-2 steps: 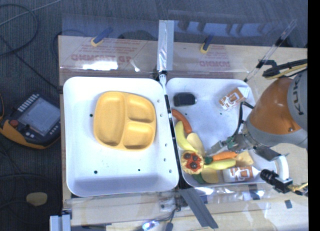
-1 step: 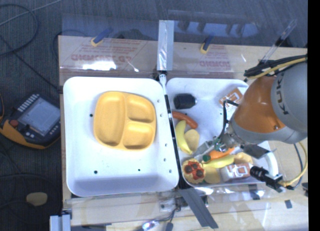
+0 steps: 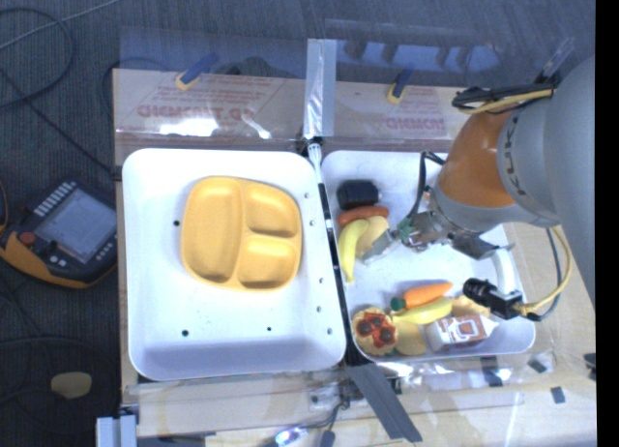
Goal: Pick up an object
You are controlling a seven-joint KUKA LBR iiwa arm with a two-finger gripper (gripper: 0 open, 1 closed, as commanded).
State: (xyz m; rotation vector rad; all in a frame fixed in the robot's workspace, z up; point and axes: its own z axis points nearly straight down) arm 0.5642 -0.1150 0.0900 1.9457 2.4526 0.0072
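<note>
Camera view shows pincer (image 3: 387, 239) touching banana (image 3: 350, 245), grip state impossible to tell

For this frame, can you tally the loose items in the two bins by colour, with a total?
Yellow: 3, namely the divided tray in the left bin, the banana and a long yellow piece.
Orange or red: 2, namely the carrot and an orange-red piece.
Black: 1, the block.
Mixed: 2, namely the tart and the small carton.
Total: 8.
</note>
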